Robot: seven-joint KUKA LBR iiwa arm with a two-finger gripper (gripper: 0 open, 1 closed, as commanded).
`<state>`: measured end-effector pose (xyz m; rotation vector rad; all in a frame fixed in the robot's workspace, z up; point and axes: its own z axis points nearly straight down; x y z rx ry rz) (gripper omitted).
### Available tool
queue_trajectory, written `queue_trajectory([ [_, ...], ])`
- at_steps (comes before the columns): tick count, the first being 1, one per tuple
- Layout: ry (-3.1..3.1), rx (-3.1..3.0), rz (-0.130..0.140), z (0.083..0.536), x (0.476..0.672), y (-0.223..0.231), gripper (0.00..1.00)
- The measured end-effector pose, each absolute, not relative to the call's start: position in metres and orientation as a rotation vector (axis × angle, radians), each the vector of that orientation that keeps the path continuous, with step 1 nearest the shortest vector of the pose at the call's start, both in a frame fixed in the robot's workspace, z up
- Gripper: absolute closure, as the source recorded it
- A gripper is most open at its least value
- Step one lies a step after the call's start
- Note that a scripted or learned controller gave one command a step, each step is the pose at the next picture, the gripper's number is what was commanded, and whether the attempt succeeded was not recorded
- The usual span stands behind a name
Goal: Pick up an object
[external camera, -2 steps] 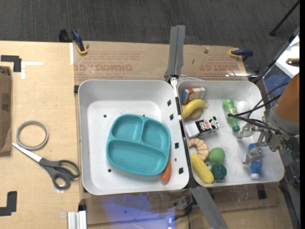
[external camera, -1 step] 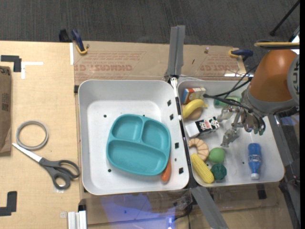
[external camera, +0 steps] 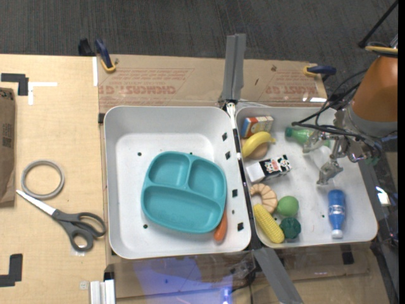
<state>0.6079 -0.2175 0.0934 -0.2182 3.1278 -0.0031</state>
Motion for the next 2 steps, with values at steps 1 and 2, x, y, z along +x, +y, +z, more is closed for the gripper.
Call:
queue_trajectory([
  [1,3.101,-0.439,0.003,0.0945,0.5559,-0.2177,0.00],
  [2,3.098,-0.444,-0.002,0.1041,0.5570,-0.2181,1.00],
])
